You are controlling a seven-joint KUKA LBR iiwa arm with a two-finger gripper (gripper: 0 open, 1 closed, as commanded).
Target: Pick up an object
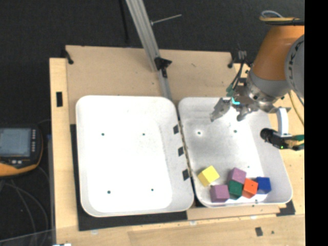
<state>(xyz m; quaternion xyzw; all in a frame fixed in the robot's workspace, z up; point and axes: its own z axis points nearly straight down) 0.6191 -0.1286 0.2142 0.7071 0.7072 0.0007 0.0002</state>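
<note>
Several small blocks lie at the near end of the right bin (266, 152): a yellow block (208, 176), two purple blocks (238, 176) (220, 192), a green block (235, 188), an orange block (250, 187) and a blue block (263, 184). My gripper (229, 113) hangs over the far end of that bin, well away from the blocks. Its two fingers are spread apart with nothing between them.
The left bin (128, 152) sits beside the right one. A slanted metal pole (146, 32) rises from the bench behind the bins. A small screen device (18, 145) lies off the bench at the left.
</note>
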